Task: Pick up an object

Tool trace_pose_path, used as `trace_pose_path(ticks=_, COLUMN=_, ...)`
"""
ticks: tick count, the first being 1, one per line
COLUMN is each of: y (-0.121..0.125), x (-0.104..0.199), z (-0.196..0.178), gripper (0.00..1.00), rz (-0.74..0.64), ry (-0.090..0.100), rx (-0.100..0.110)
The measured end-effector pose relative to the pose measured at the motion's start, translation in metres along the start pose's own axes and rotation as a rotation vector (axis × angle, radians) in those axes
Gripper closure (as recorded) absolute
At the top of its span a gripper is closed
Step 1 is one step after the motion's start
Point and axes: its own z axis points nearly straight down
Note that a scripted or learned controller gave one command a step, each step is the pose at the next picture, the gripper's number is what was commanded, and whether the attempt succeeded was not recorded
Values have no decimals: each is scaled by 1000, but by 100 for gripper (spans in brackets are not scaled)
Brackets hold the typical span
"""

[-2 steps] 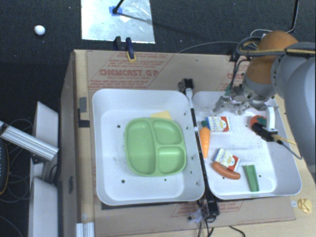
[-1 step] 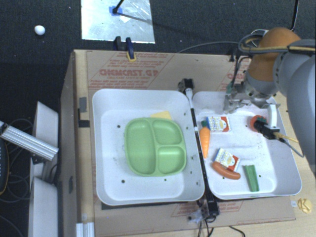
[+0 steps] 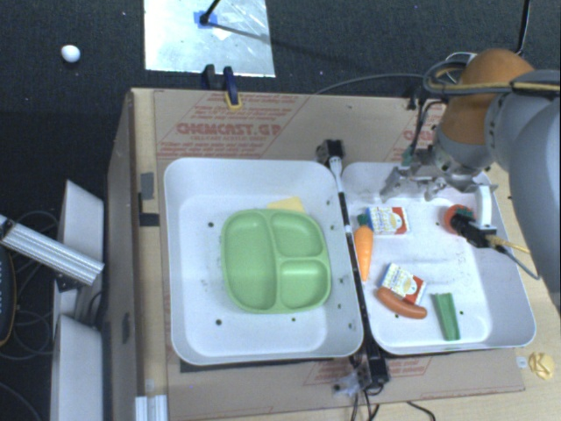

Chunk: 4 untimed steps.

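Tool point(image 3: 408, 189): two-finger type, at the far end of the right bin point(image 3: 517, 323), just inside the far rim and towards the bin's left half. Jaws spread apart, nothing between them.

Small printed carton point(image 3: 388, 220): the item nearest the tool, on its camera side and slightly left. White with red and blue print, lying flat, apart from the tool.

Carrot point(image 3: 363, 251): orange, green top pointing away from the camera. Lies along the bin's left wall, just beside the small printed carton.

Second carton point(image 3: 403, 281): same print, lying askew in mid-bin, well apart from the tool.

Sausage point(image 3: 402, 304): red-orange, at the second carton's near edge. Contact cannot be told.

Green block point(image 3: 447, 316): long and narrow, just right of the sausage, close to the bin's near wall.

Red round item point(image 3: 454, 215): right of the small printed carton, partly hidden by robot hardware. Kind cannot be told.

Left bin point(image 3: 188, 235): holds a green divided plate point(image 3: 276, 261) with three compartments. A yellow flat piece point(image 3: 287, 205) shows at the plate's far edge.

Table point(image 3: 263, 125): brown sheet with red lettering under both bins.

Between tool and small printed carton: bare bin floor.
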Motion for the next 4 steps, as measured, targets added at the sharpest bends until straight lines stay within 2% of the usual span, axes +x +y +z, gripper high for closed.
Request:
trace_pose_path(ticks=1, y=-1, x=18, z=11, gripper=0, rz=-2, ry=2, rx=3)
trace_pose_path(ticks=2, y=0, x=17, z=0, gripper=100, rz=-4, ry=1, rx=0)
trace_pose_path(ticks=3, y=0, x=17, z=0, gripper=0, rz=-4, ry=1, rx=0)
trace_pose_path(ticks=4, y=-1, x=26, z=11, gripper=0, rz=-2, ry=2, rx=4)
